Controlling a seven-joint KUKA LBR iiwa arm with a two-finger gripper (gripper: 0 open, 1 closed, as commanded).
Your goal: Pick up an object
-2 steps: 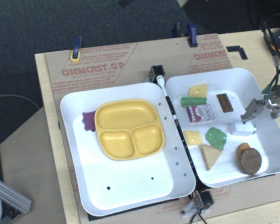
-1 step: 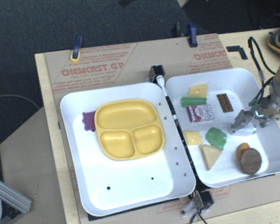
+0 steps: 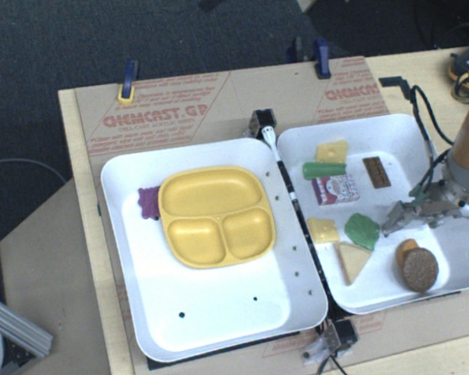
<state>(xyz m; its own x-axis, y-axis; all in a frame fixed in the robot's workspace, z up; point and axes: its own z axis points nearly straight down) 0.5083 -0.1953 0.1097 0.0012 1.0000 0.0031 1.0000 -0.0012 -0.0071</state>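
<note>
Pincer (image 3: 392,221) low in right bin (image 3: 455,281), beside green piece (image 3: 362,229).

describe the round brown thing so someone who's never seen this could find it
Look in the right white bin, at the corner nearest the camera. The round brown cookie-like disc lies there, just below the gripper. It is the only round, dark brown piece; its neighbours are a green piece and a pale yellow wedge.
</note>
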